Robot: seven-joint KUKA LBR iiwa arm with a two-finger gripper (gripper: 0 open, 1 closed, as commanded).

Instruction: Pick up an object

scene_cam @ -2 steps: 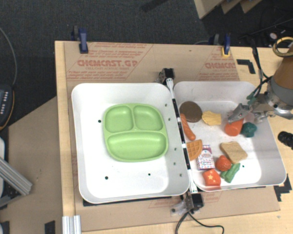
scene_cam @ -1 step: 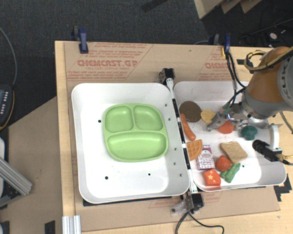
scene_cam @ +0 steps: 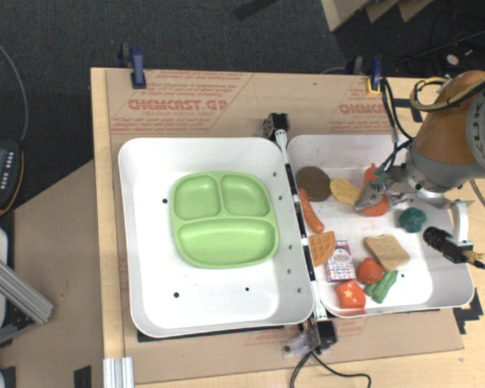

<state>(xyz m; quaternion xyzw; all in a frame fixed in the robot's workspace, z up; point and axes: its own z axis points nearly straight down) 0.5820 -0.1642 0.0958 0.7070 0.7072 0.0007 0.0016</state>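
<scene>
Board under bins: red print "CHEMCAST G.P" at upper left, readable; smaller red lines above and below it too fine to read. Same red print repeats at upper right of board, cut off by arm, only "CHEM..." legible. Small carton in right bin: printed face, letters too small to read.

Dark grey carpet surrounds the brown-papered bench.
</scene>
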